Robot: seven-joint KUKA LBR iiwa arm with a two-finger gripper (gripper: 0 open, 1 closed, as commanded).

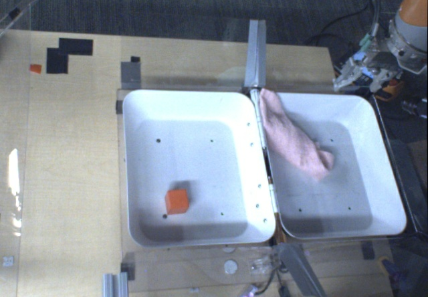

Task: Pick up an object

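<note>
Overhead, the tool hangs beyond the right bin, its grip unclear.

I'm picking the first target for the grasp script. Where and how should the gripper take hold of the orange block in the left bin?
Probably grip the orange block across two opposite side faces, coming straight down. It lies flat on the left bin floor, clear of the walls, so both fingers have room. The gripper sits beyond the right bin's far corner.

A small orange block is sitting at the lower left of the left white bin, leaving most of its floor open. A pink cloth is draping over the divider into the right white bin, occupying its upper left.
</note>
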